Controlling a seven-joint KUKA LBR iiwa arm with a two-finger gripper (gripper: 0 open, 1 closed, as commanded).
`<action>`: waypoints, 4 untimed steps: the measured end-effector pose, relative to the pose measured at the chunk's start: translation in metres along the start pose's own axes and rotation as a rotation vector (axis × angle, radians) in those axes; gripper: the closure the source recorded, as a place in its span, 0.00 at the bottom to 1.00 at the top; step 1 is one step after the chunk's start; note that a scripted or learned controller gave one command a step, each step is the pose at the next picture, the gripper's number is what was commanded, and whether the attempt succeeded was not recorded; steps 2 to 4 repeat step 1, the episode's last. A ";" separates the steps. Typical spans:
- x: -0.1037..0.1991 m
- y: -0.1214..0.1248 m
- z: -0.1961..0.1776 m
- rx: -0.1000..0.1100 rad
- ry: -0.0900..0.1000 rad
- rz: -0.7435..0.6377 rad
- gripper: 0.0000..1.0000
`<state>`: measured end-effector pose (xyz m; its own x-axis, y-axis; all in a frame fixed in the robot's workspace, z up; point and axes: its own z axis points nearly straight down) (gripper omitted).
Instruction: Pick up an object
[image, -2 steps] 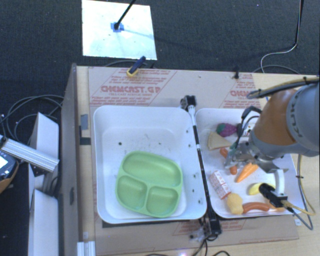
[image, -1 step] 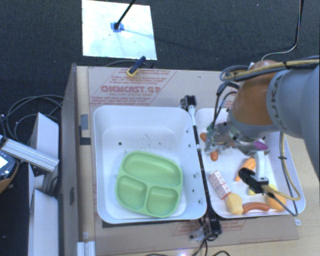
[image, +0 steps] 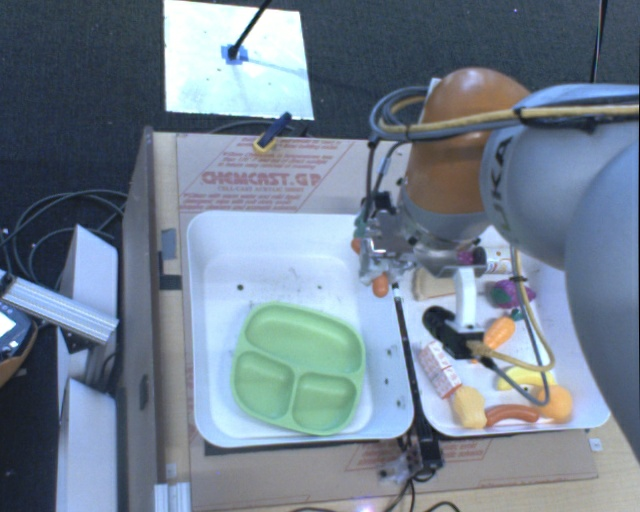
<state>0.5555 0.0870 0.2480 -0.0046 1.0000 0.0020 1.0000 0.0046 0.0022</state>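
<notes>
The arm reaches in from the right, and its gripper (image: 381, 268) hangs over the far end of the ridge where the two white bins meet. From where I stand I can't tell whether the gripper is clenched or released. A small orange piece (image: 380, 287) shows right at its tip, above the dividing ridge. Whether it is actually grasped I can't tell either.

The left bin (image: 280, 265) carries one thing, a pale green divided plate (image: 298, 368) with three compartments. It lies flat in the near half, close to the dividing ridge.

The right bin (image: 430, 412) holds the toy food. A tan wedge (image: 432, 287) lies just beside the gripper. Farther right is a bunch of purple grapes (image: 510, 293), with an orange carrot (image: 498, 330) a little nearer to me. A red and white packet (image: 440, 368) lies near the ridge, and a tan lump (image: 467, 405) sits just off its near end. Along the near wall there is a reddish sausage (image: 512, 413), with a yellow piece (image: 525, 380) just behind it and a round orange fruit (image: 558, 403) at its right end.

Both bins rest on the worktop, on a brown cardboard sheet (image: 260, 175) printed in red. A small black and yellow tool (image: 272, 133) lies at the sheet's far edge.
</notes>
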 end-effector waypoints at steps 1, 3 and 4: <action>0.010 0.054 0.008 0.001 -0.002 -0.001 1.00; 0.010 0.054 0.008 0.001 -0.002 -0.001 1.00; 0.010 0.054 0.008 0.001 -0.002 -0.001 1.00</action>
